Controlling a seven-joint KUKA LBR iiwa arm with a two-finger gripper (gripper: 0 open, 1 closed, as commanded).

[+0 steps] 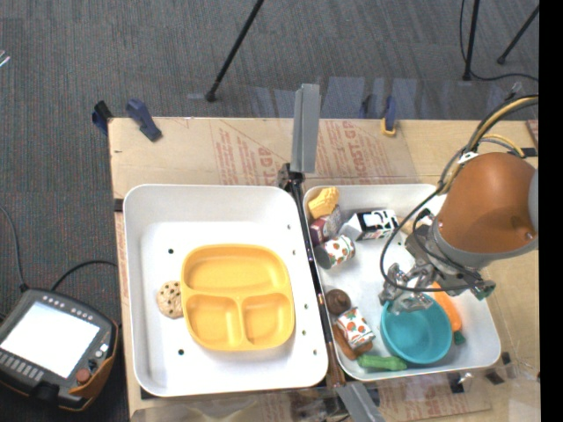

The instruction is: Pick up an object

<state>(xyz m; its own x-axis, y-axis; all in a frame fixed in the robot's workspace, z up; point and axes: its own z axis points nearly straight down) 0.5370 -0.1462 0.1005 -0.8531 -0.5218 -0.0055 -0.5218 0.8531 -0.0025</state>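
My gripper (406, 294) hangs low in the right bin (369, 281), over the near-left rim of a teal bowl (419, 336). The grey arm with its orange band (486, 202) covers much of the bin's right side. An orange carrot-like piece (449, 311) lies against the bowl's right edge. Left of the gripper are a spotted cup on its side (340, 251), a brown round piece (338, 301) and a small white carton with orange dots (354, 329). At the back of the bin lie a yellow corn-like toy (323, 202) and a black-and-white box (376, 222).
A green pod-like toy (382, 361) lies at the right bin's front edge and a purple item (317, 233) against its left wall. The left bin (149, 236) holds a yellow divided plate (237, 306) with a cookie (170, 299) beside it. A grey post (305, 130) stands behind the bins.
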